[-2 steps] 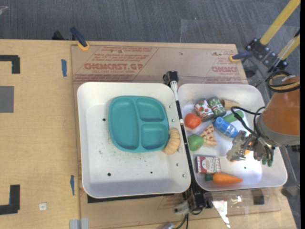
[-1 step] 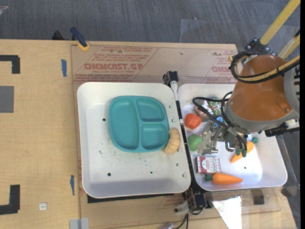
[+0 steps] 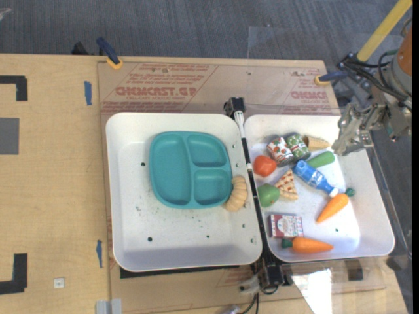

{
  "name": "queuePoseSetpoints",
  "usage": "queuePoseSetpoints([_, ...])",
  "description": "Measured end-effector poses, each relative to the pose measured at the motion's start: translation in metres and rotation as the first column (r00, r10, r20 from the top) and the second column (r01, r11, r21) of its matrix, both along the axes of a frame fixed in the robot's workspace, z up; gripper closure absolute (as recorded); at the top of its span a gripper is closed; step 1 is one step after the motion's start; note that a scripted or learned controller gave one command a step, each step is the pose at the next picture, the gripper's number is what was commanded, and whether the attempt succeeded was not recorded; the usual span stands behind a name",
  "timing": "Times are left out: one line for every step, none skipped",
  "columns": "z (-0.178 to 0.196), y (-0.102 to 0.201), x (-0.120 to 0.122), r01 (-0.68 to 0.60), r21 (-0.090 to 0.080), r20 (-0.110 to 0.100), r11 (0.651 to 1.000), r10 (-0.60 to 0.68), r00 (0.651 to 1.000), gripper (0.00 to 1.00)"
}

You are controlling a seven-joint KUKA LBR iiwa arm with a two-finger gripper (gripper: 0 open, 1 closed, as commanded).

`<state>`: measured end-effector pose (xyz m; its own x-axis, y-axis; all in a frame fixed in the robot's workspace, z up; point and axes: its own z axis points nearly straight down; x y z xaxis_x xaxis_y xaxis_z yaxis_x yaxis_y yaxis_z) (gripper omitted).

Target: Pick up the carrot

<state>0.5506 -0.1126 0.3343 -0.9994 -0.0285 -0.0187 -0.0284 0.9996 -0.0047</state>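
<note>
Pincer [image 3: 346, 140]: mine, hanging over the far right corner of the right bin [image 3: 378, 235], above bare white floor. Nothing is visibly gripped in it; whether it is released or clenched I cannot tell.

Bins: two, white and shallow, side by side on the bench. The left bin [image 3: 124, 201] touches the right one along a shared middle edge.

Left bin, contents:
- Plate [image 3: 190, 169], teal, three compartments, lying flat towards the far half of the bin.
- Croissant [image 3: 237, 193], tan, at the bin's right edge, touching the plate's near right corner.

Right bin, contents:
- Carrot [image 3: 332, 207], orange, tilted, towards the right edge about midway along it, thick end up and to the right. It lies nearer to me than my pincer and apart from it.
- Second carrot [image 3: 312, 244], orange, lying along the near edge, tip pointing right.
- Carton [image 3: 286, 226], red and white, near the bin's left edge, just beyond the second carrot.
- Bottle [image 3: 314, 176], blue with a white cap, lying slantwise in the middle of the bin, just beyond the first carrot.
- Tomato [image 3: 264, 166], red, by the left edge.
- Green fruit [image 3: 268, 194], by the left edge, just on the near side of the tomato.
- Pizza slice [image 3: 287, 185], between the green fruit and the bottle.
- Two cans [image 3: 288, 148], clustered close together near the far edge.
- Green piece [image 3: 322, 159], touching the bottle's far end; kind unclear.
</note>
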Motion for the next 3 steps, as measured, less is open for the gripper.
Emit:
queuePoseSetpoints([-0.005, 0.003, -0.001, -0.003, 0.004, -0.010, 1.000, 0.003, 1.000, 0.00])
queuePoseSetpoints([-0.153, -0.038, -0.030, -0.171, 0.008, -0.025, 0.985, 0.171, 0.985, 0.00])
queuePoseSetpoints([-0.237, -0.061, -0.042, -0.034, 0.003, -0.007, 0.999, 0.034, 0.999, 0.00])
